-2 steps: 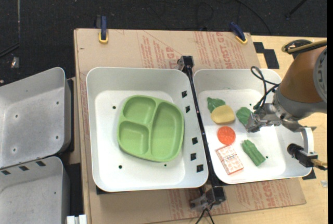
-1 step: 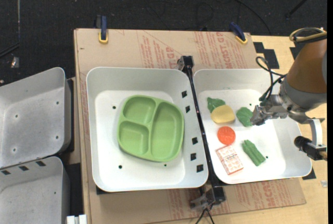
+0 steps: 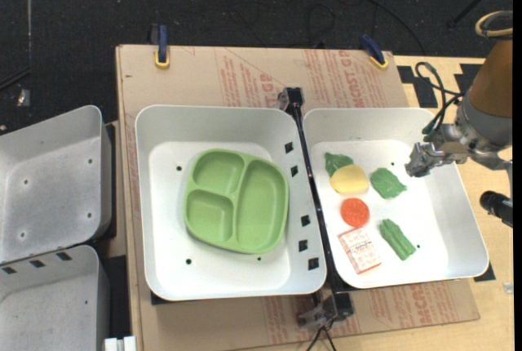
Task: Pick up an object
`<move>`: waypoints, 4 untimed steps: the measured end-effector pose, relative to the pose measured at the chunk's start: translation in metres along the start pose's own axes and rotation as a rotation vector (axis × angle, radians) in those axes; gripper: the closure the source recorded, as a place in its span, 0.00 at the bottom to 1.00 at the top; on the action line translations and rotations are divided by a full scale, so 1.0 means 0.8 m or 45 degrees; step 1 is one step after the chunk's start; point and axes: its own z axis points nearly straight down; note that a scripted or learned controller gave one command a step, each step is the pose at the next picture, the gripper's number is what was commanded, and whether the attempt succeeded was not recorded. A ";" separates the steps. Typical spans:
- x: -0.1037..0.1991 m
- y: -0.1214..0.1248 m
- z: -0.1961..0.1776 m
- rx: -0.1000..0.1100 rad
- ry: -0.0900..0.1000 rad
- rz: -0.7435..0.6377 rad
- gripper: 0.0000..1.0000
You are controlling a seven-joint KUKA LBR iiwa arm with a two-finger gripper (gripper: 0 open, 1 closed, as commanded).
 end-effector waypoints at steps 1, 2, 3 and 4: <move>-0.001 -0.010 -0.073 0.001 0.000 0.000 1.00; 0.072 0.011 -0.071 0.006 0.005 -0.006 1.00; 0.145 0.006 -0.063 0.010 0.006 -0.007 1.00; 0.212 0.023 -0.066 0.006 0.004 -0.007 1.00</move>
